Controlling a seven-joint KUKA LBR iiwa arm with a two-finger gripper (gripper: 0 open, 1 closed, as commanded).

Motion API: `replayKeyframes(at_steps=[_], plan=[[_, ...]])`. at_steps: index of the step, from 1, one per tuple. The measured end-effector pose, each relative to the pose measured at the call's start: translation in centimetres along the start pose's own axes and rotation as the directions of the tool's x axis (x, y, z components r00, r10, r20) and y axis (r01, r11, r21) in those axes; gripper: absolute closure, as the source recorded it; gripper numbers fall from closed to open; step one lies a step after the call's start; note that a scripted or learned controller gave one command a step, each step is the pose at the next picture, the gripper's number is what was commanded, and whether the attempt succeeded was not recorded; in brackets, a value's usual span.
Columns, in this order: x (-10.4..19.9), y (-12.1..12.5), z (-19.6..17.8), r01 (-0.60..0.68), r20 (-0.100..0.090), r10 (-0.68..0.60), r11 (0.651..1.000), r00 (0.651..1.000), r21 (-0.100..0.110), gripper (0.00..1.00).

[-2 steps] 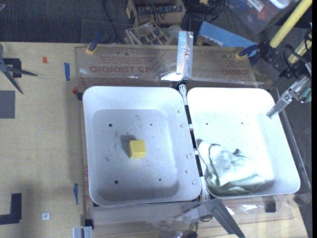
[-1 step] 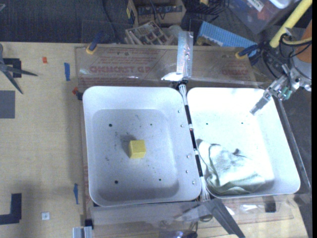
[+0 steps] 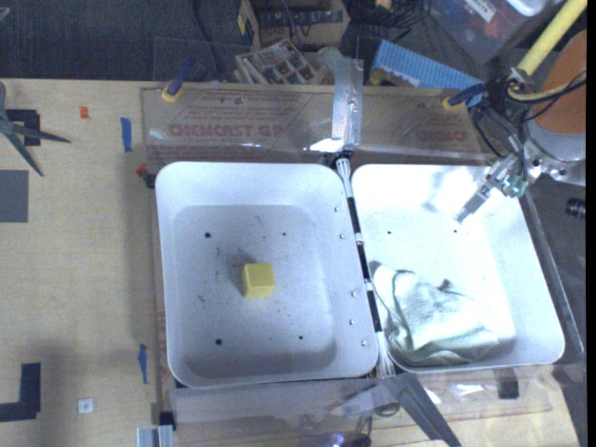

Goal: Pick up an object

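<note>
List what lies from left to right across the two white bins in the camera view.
Left shallow white bin → small yellow cube on its floor → right shallow white bin → crumpled pale cloth in its near part → gripper above that bin's far right part.

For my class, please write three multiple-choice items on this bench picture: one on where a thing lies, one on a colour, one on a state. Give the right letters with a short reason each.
1. Where does the small block lie?
A. left bin
B. right bin
C. on the bench outside the bins

2. What colour is that block?
A. red
B. yellow
C. blue

3. How does the cloth in the right bin lie?
A. folded flat
B. crumpled in a heap
C. hanging over the rim

Key:
1 A, it sits near the middle of the left bin.
2 B, it shows plain yellow against the white floor.
3 B, it is bunched at the near side of the bin.
</note>
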State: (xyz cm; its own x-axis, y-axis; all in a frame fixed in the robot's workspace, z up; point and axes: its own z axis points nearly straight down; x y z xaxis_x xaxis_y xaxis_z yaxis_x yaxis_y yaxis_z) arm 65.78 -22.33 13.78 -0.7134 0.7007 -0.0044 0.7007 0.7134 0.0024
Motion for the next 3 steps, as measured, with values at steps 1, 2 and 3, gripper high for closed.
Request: replayKeyframes(at_steps=[1,2,3], plan=[[-0.2,0.1,-1.3,-0.002,0.008,0.002,1.0,1.0,-0.005,1.0],[0.5,-0.6,-7.0,-0.329,0.003,0.329,0.944,0.944,-0.001,1.0],[5.2,2.2,-11.4,-0.498,0.0,0.498,0.867,0.867,0.001,1.0]])
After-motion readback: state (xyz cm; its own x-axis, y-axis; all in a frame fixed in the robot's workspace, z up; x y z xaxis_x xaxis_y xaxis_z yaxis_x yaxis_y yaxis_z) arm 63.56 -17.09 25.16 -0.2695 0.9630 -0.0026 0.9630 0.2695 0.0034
